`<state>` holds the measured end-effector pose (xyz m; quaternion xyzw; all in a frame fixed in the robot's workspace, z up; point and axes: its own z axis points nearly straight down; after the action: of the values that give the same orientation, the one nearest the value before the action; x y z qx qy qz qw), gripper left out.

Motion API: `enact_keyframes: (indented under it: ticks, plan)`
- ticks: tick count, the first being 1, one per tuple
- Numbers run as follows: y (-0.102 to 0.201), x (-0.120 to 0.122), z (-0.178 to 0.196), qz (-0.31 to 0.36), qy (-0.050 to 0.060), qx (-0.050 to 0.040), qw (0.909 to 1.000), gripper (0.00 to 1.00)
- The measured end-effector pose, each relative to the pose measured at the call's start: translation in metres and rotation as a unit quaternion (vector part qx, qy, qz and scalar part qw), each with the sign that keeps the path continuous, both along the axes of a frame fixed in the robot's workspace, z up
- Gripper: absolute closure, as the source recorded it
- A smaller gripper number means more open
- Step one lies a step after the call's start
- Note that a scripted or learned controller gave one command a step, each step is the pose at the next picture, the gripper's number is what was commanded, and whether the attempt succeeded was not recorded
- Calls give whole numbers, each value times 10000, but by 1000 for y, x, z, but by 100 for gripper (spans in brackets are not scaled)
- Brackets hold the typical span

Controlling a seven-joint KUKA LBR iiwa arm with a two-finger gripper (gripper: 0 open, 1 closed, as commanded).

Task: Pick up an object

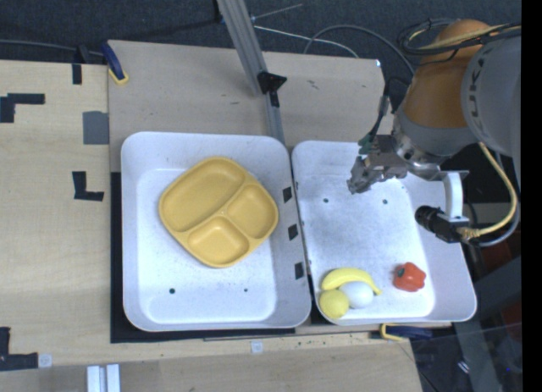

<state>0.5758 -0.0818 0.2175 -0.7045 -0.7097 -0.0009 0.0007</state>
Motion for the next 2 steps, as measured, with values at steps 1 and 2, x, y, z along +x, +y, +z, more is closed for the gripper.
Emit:
enact_keyframes:
  ticks: [1,2]
  plan:
    - [51,3,11,-2,6,-1,10000,100]
    - [106,11,20,-1,5,1,10000,100]
